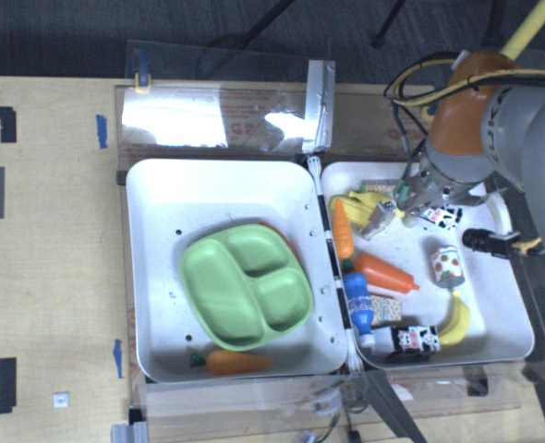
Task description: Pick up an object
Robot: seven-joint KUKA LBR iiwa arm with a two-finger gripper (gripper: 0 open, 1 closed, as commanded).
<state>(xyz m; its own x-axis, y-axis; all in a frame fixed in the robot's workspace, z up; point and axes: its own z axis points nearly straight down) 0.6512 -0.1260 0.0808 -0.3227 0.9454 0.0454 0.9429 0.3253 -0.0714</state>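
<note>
My gripper (381, 221) reaches down into the back left part of the right bin (515, 332). Its tip is low over a yellow item (365, 198) and just right of an orange carrot (343, 230) that lies along the bin's left wall. Nothing visibly sits between its tips. In front of it lie an orange-red bottle (384, 274), a blue bottle (357, 303), a white spotted cup (447, 266), a banana (455, 320) and a cow-patterned box (417, 340). A small cow-patterned piece (443, 216) lies beside the wrist.
The left bin (157, 197) holds a green divided plate (246, 284), with a second carrot (238, 362) at its front wall. A clear plastic sheet (217, 118) stands behind the bins. The wall between the two bins is close to the gripper's left.
</note>
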